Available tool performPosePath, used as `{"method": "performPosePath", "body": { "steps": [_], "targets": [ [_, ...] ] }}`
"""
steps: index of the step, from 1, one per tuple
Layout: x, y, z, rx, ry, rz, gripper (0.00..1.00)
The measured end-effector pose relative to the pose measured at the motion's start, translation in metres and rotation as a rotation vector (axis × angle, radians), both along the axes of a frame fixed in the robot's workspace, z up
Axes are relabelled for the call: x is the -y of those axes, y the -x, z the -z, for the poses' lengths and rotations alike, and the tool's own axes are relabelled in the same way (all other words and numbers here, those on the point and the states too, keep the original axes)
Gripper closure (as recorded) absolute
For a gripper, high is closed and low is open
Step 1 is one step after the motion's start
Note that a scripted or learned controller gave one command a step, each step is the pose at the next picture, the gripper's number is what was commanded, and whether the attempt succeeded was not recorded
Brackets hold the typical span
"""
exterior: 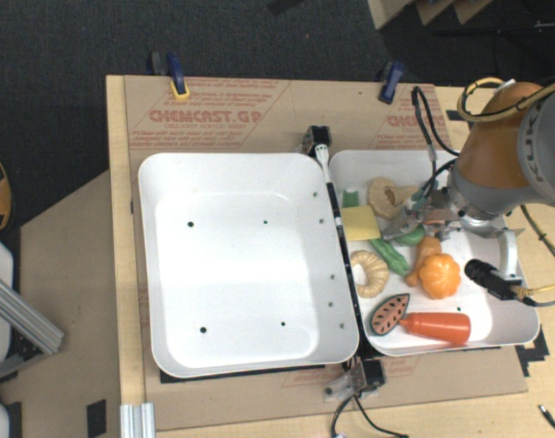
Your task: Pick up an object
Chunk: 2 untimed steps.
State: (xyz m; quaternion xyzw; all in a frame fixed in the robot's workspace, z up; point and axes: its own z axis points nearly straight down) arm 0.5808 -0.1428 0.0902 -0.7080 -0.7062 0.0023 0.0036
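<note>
Reaching in from three o'clock, the gripper point(424, 219) hangs low over the upper middle of the right bin point(401, 163), and whether it is parted or closed I cannot tell, since the wrist and its fittings cover it from above; nothing can be seen caught in it. Biggest on the bench point(259, 108) is the left bin point(232, 263), a shallow white tray with a few small dark dots on its floor, filling the nine o'clock half of the cardboard-faced top. Next in size comes the arm point(501, 158), grey with its orange band, bulking over the two o'clock corner of the right bin. That right bin sits touching the left one along a shared edge and holds all the loose things. Largest of them, an orange-red carrot-like piece point(437, 327) lies along the six o'clock wall. At twelve o'clock from it rests a round orange fruit point(439, 276), just below the gripper. A tan ring-shaped pastry point(369, 272) lies at nine o'clock of the fruit, near the shared edge. A beige lump point(384, 195) sits at the bin's twelve o'clock end, with a yellow block point(359, 222) just beneath it. A green pod point(391, 255) slants between block and fruit, and a watermelon slice point(389, 315) touches the carrot's nine o'clock tip
</note>
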Motion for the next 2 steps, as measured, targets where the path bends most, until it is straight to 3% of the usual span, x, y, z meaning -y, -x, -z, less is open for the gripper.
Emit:
{"method": "performPosePath", "body": {
  "steps": [1,2],
  "targets": [
    [-0.037,0.042,0.0,0.024,0.005,0.001,0.0],
    [-0.038,0.039,-0.012,0.029,0.003,-0.001,1.0]
  ]
}}
